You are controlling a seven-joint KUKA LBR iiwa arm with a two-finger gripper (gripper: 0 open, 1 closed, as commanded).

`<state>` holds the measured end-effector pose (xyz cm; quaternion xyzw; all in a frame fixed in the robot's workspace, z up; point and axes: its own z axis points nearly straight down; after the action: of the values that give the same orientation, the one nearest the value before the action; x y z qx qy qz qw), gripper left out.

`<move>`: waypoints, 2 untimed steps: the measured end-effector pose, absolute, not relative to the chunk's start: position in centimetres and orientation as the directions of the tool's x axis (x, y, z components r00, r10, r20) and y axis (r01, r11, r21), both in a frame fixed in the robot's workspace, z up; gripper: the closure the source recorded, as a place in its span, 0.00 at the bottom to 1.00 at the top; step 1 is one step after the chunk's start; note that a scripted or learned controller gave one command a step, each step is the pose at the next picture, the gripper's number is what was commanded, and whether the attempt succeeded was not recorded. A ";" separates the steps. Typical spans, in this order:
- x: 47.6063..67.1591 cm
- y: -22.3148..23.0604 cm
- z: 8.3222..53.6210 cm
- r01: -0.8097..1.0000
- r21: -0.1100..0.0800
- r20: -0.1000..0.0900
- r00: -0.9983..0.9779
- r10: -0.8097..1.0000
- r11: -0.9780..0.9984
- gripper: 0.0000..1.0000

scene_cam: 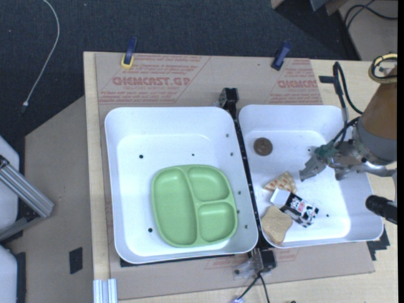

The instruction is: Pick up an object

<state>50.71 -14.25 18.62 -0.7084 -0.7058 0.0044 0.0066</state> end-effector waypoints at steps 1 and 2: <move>51.1 -14.2 19.4 1.000 -0.001 0.000 0.000 1.000 0.000 0.00; 51.5 -13.7 14.9 1.000 -0.006 0.002 0.000 1.000 0.000 0.00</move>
<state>51.46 -13.74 14.87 -0.7071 -0.7071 0.0013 0.0028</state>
